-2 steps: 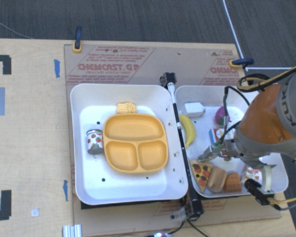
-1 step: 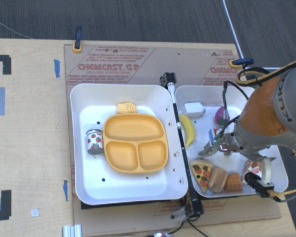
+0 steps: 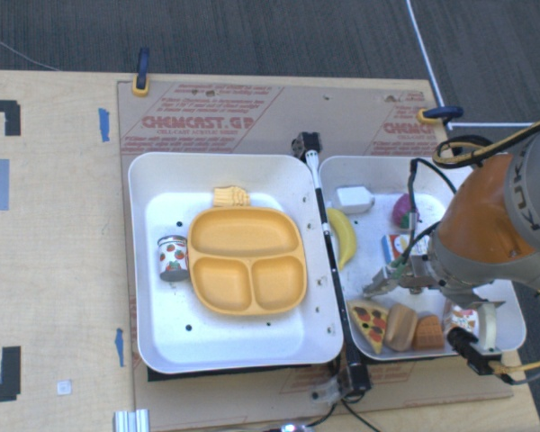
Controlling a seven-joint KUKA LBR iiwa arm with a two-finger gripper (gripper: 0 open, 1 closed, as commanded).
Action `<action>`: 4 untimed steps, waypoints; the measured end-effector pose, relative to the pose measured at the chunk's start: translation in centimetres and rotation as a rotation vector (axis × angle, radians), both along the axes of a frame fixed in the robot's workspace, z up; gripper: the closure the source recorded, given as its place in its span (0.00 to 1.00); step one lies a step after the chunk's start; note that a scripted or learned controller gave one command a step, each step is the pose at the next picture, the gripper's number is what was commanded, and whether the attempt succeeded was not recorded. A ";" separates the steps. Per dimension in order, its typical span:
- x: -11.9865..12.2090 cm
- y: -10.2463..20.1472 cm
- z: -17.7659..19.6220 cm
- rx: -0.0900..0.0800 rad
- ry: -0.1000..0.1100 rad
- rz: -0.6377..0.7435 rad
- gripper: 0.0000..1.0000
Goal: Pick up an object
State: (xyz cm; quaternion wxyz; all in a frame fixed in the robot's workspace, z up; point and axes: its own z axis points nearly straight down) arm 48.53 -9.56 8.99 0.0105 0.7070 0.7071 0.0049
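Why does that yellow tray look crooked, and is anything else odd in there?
The yellow divided tray lies turned at a slant in the left bin, not square with its walls. A small printed can lies tipped on its side against the tray's left edge. The toy food in the right bin is jumbled, but nothing looks spilled or broken.

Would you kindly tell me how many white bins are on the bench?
2. The left bin holds a yellow divided plate. The right bin holds a banana and other toy food; the arm covers part of it, so some items may be hidden.
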 end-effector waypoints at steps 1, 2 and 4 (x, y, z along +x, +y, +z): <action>4.0 0.1 0.0 0.002 0.008 0.000 0.00; 2.3 0.1 0.0 0.002 0.003 0.001 0.00; 2.0 -0.2 0.0 0.004 0.002 0.003 0.00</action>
